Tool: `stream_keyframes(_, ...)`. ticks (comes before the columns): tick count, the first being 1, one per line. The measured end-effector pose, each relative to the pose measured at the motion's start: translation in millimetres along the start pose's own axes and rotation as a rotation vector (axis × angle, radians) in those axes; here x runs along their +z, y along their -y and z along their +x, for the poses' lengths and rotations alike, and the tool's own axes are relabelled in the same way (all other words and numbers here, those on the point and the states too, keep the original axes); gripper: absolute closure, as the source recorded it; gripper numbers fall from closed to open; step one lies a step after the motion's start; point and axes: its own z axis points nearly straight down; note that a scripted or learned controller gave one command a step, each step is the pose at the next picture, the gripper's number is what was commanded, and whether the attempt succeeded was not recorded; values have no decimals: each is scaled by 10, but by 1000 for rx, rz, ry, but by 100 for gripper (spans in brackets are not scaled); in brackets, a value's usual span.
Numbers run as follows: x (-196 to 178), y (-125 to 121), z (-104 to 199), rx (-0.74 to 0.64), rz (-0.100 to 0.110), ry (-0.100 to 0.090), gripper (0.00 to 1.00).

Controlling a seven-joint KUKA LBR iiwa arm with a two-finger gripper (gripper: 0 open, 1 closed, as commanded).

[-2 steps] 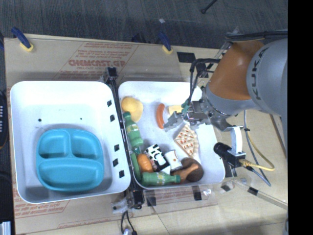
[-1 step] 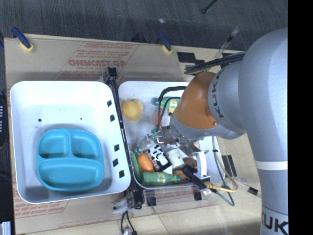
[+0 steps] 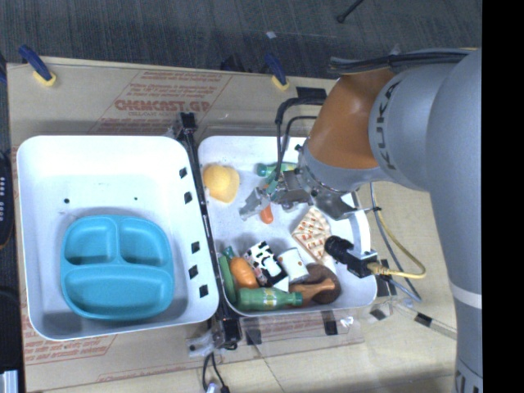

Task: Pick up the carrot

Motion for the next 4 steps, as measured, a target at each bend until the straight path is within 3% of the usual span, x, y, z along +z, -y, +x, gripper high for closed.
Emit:
stream_keyframes(1, 35, -1106, -52, -15, 5, 0, 0)
stream_keyframes(2, 715, -1156, -318, 88, 2, 11, 0)
stream_keyframes(3, 993, -1168, -264, 154, 2, 6, 0)
stream_keyframes(4, 1040, -1018, -279, 340, 16, 0, 0)
